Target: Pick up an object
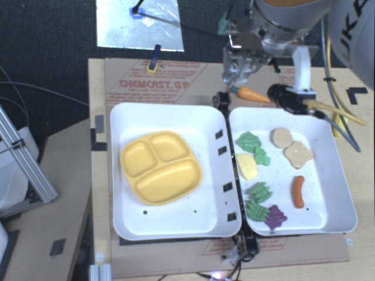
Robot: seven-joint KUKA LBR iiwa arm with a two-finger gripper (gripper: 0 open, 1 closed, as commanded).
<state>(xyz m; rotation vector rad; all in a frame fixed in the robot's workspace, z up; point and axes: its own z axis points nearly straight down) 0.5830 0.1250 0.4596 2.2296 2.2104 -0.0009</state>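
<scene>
My gripper (236, 81) hangs high over the far edge of the right bin (337, 186). An orange toy carrot (253, 95) with a green tip juts out to the right from between its fingers, lifted off the bin floor. The gripper looks shut on the carrot's green end. Lying in the right bin are a green lettuce leaf (249, 140), a pale yellow piece (247, 167), a round tan biscuit (281, 137), a bread slice (299, 154), a red sausage (298, 191), more green leaves (258, 192) and purple grapes (274, 216).
The left bin (126, 215) holds a yellow divided plate (161, 167). A row of black clips (224, 168) runs along the seam between the bins. Behind the bins, a shiny metal sheet (139, 15) lies on the dark floor.
</scene>
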